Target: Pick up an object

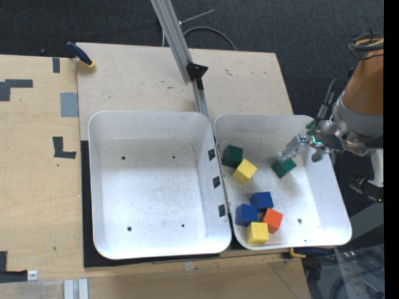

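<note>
Right bin (324, 192) — gripper (288, 156) low over green block (284, 167); jaw state cannot be told, block beneath or at the tips. Risk: a corner-only pinch (block sits skewed) — it may slip free on lifting.

a small dark green block (284, 167) sits tilted in the right bin's (324, 223) far right part, well apart from the other green block (232, 155) and yellow block (245, 170).
</note>
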Controlling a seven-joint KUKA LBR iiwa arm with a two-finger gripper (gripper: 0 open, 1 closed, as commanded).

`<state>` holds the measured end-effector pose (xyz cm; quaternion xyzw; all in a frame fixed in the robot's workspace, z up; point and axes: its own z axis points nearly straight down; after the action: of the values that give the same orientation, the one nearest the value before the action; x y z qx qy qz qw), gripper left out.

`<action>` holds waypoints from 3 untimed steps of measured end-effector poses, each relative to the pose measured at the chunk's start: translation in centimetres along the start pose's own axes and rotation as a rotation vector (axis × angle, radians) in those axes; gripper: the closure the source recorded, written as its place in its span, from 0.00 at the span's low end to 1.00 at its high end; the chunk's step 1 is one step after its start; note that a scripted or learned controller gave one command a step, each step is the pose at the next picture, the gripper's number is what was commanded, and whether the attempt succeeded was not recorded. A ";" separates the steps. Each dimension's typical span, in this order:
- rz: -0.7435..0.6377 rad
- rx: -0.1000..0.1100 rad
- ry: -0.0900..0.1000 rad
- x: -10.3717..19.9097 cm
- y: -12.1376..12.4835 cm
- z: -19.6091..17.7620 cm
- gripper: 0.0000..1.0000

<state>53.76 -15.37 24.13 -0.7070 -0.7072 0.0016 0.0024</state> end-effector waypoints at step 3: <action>-0.001 0.003 0.000 -0.3 0.6 10.5 0.00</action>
<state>54.30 -15.63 13.59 -0.7068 -0.7074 0.0025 0.0033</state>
